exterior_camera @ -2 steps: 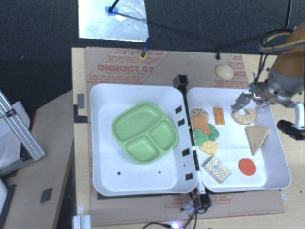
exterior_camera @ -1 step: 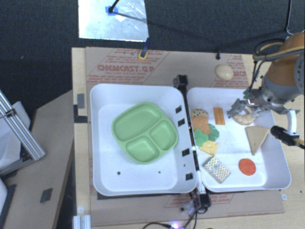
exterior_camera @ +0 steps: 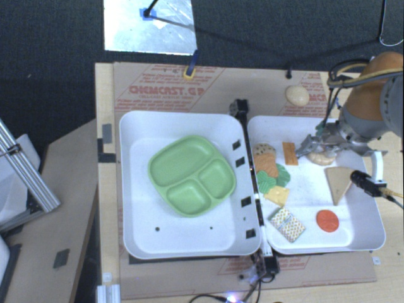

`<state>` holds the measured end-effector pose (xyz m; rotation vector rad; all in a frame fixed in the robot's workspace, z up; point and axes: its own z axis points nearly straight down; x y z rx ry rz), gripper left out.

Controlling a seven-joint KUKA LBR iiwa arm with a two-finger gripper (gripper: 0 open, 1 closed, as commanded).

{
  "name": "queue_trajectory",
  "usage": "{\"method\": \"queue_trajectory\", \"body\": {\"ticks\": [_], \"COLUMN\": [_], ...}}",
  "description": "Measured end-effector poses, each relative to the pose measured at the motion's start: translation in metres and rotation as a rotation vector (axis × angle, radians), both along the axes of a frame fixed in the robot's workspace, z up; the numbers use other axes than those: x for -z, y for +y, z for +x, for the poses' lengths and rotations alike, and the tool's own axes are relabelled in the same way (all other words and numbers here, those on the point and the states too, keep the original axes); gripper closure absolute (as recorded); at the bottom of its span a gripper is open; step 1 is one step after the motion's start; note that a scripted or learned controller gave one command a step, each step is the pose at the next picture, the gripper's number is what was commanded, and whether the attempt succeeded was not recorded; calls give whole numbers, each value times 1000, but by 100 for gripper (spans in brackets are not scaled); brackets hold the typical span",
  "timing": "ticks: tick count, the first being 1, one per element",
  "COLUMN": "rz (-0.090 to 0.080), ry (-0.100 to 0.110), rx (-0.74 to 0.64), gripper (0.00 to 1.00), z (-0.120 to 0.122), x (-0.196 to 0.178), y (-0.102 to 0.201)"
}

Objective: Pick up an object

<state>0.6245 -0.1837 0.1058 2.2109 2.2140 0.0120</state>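
Pale bread-like piece [exterior_camera: 322, 158] under gripper [exterior_camera: 314, 145]; gripper state unclear; board lettering unreadable.

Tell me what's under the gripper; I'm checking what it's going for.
Beneath the gripper, in the right bin, lies a pale beige piece. The gripper covers its top, so its full shape stays hidden.

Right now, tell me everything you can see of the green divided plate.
The green divided plate lies flat in the left bin, turned at an angle to its walls. It looks like pale green plastic, rounded-square, with three compartments: one large, two smaller. Nothing lies in it; only the bin floor touches it.
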Motion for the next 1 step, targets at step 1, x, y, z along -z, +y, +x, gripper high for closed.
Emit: {"method": "queue_trajectory", "body": {"ticks": [1], "rz": [-3], "ry": [-2], "rx": [0], "gripper": [100], "z": [0], "x": [-10], "y": [-1]}}
